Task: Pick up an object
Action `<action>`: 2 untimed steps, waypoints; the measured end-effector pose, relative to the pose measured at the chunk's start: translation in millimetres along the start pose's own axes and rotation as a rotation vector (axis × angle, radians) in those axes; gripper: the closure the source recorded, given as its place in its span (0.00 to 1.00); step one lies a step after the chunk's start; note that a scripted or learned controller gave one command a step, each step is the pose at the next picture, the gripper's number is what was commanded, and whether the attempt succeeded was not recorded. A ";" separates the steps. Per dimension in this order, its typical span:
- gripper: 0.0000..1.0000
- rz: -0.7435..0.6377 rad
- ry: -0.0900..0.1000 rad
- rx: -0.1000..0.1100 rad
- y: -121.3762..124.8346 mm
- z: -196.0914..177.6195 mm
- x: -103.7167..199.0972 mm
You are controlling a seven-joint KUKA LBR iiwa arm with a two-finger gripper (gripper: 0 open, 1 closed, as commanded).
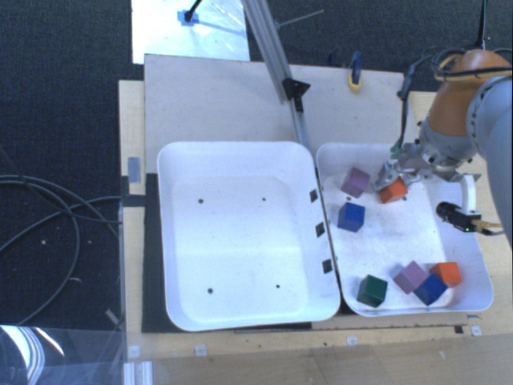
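Note:
My gripper (393,180) reaches into the right bin (473,299) at its back, from the right. A tilted orange cube (393,192) sits at its fingertips, and the gripper looks shut on it. Just to the left lies a purple cube (355,182), with a blue cube (351,216) in front of that one. Along the bin's front edge lie a dark green cube (372,290), a lilac cube (410,277), a blue cube (430,289) and another orange cube (447,273).
The left bin (172,215) stands beside the right one, their rims meeting in the middle. A slanted metal pole (272,50) crosses behind the bins. A black fitting (457,214) on the arm overhangs the right bin's right side.

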State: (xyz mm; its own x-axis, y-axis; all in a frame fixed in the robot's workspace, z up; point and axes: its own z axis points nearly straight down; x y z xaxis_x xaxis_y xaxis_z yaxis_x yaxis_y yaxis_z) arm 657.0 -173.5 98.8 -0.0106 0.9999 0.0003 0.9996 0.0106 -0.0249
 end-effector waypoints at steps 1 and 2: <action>1.00 0.009 0.000 -0.028 -8.1 7.5 -17.5; 1.00 0.001 0.000 -0.036 2.1 -102.9 38.8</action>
State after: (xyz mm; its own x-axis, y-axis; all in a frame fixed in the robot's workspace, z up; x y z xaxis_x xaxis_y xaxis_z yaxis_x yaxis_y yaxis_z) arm 661.2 -134.7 201.6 -0.0099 1.0000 -0.0002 0.9999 0.0099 0.0112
